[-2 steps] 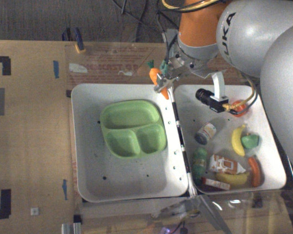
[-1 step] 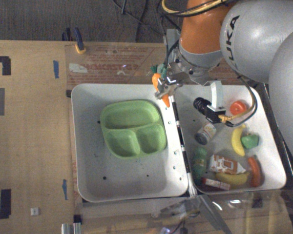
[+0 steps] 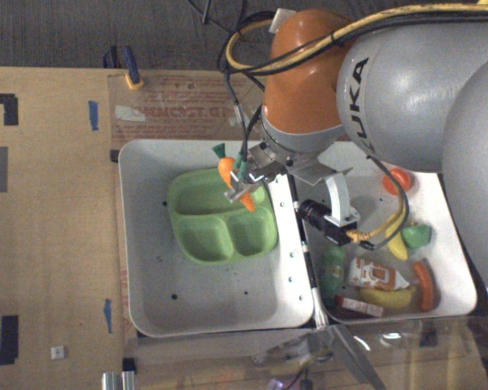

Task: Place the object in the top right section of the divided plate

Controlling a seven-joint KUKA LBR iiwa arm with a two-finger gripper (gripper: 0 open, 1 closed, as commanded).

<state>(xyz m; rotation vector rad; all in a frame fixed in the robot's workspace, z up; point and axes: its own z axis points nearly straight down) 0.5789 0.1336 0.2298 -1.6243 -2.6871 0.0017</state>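
pincer (image 3: 237,187): clamped on a toy carrot (image 3: 230,176), held above the green divided plate's (image 3: 220,218) upper right part.
carrot: orange body with green top, tilted across the fingers, its tip near the plate's right rim.
plate: sits in the left white bin (image 3: 203,299), one long section on top, two smaller below.
right bin (image 3: 459,291): holds toy foods, well apart from the plate.
step in hand: lowering to release, i judge.
doing it well: centre the carrot over the target section, descend close, then let go so it does not roll over the rim.
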